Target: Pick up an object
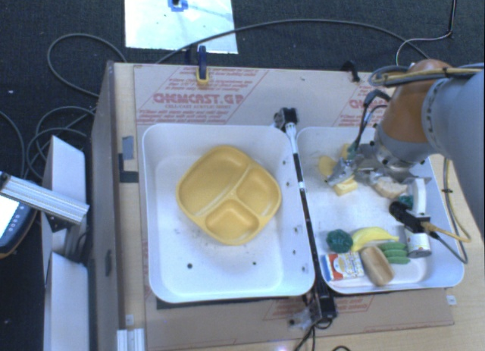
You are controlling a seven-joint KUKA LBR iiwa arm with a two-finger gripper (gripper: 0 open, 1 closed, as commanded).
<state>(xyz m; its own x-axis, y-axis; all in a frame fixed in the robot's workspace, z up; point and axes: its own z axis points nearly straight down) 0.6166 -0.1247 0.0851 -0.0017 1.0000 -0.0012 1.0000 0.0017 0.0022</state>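
I saw the arm (447, 107) reaching in over the right bin (447, 270), with the gripper (347, 169) low in that bin's upper left part, close to the divider (301, 183) between the two bins. Right at the gripper lay pale yellow cheese pieces: one (326, 165) just to its left, toward the divider, and another (345, 186) just below it. The gripper looked to be touching or nearly touching the lower piece, but I could not tell whether its fingers were apart or together, nor whether anything sat between them.

A bread piece (389, 187) lay just right of the gripper, under the wrist. Farther down the same bin, well apart from the gripper, were broccoli (340, 240), a banana (374, 236), a green pod (394, 252), a bread roll (377, 264) and a small carton (345, 267). The left bin (170, 266) held a yellow tray (228, 194) with three compartments, across the divider from the gripper.
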